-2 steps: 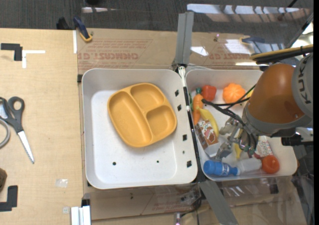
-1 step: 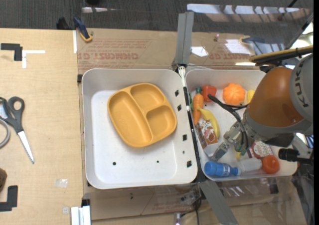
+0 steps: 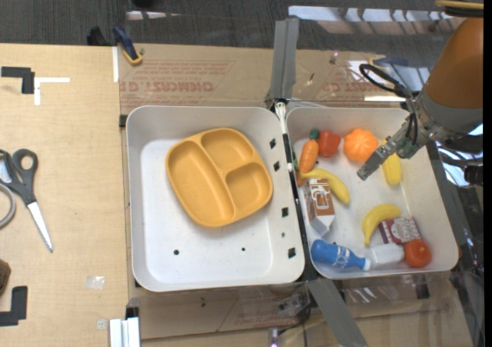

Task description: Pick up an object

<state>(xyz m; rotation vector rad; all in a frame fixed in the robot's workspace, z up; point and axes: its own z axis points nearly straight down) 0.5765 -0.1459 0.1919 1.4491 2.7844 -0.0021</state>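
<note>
Yellow divided plate [image 3: 220, 176] centred in left bin [image 3: 146, 261]. Right bin [image 3: 444, 207] crowded: carrot [image 3: 308, 155], orange [image 3: 360, 145], two bananas, bottle [image 3: 338, 257]. Gripper [image 3: 382, 158] at bin's 1 o'clock, beside corn cob [image 3: 393, 169]; finger spread, hold: cannot tell.

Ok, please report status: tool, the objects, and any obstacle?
Tool above right bin, between orange and corn. Nothing seen held. Items crowded close together.

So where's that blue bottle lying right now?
The blue bottle lies on its side in the right bin, at its near-left corner, just below the brown snack packet and left of the red tomato.
</note>
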